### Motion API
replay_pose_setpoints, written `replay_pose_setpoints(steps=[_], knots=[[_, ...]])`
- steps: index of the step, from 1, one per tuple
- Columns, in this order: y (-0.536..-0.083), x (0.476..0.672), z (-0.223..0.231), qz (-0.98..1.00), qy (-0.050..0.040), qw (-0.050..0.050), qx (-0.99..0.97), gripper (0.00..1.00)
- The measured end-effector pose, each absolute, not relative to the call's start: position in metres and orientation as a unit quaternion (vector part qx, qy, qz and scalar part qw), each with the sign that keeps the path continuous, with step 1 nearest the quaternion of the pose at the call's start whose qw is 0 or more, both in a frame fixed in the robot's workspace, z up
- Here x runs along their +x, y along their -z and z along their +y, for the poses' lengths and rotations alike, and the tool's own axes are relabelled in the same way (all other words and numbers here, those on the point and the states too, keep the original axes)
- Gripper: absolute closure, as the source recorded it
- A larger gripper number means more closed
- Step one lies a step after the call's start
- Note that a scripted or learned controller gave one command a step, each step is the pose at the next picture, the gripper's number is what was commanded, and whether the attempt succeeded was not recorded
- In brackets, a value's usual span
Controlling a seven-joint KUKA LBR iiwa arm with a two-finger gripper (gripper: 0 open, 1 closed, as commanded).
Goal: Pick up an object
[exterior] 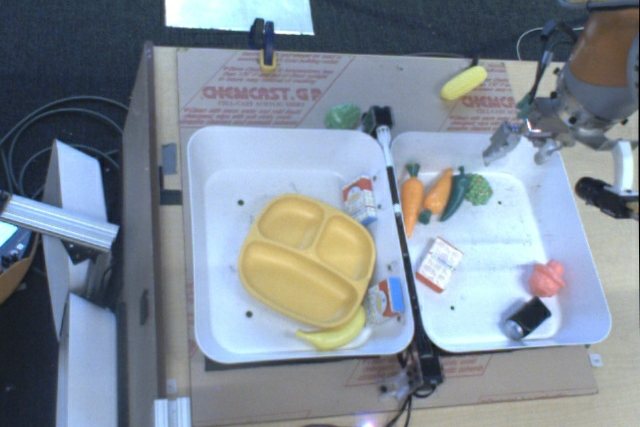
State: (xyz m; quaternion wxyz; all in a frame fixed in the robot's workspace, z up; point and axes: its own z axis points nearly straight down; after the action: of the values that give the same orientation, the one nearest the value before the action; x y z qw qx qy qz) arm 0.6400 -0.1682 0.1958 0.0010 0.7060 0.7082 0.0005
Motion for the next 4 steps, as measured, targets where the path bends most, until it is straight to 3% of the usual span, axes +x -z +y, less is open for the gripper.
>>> replay_pose_setpoints(steps=[1, 2, 3, 4], knots=[[-0.096, 0.668, -0.135, 0.710, 0.0006, -0.002, 0.704, 0.00], [-0.083, 0.587, -0.181, 0.705, 0.0022, -0.002, 0.709, 0.00], [-0.086, 0.669, -0.140, 0.711, -0.0029, 0.004, 0.704, 0.00], [-0.084, 0.597, -0.121, 0.707, 0.0010, -0.002, 0.707, 0.00]])
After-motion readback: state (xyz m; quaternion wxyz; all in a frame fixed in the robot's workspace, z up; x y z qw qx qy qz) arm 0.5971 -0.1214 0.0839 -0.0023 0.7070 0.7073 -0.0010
